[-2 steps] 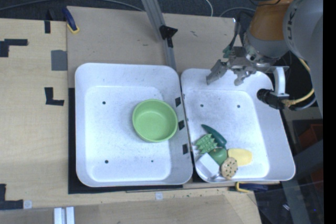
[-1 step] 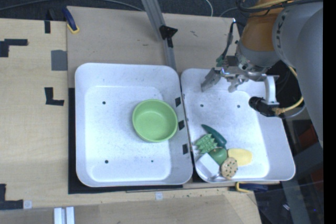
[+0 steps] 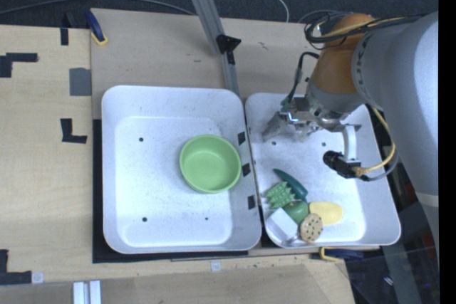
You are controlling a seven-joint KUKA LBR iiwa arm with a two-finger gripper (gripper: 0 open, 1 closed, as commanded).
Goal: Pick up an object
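My gripper (image 3: 285, 132) hangs over the upper left part of the right bin (image 3: 370, 224), fingers spread and pointing down-left, with nothing between them. A cluster of small toys lies at that bin's front, apart from the gripper: a dark green pod (image 3: 291, 183), a light green spiky piece (image 3: 281, 194), a yellow lemon-like piece (image 3: 326, 211), a round tan cookie (image 3: 311, 227) and a white block (image 3: 283, 225). A light green bowl (image 3: 210, 164) sits upright in the left bin (image 3: 128, 153).
A grey metal pole (image 3: 203, 0) slants down from the top to the gap between the bins. The arm's black cable and connector (image 3: 340, 163) hang over the right bin. The wooden bench (image 3: 43, 153) lies to the left.
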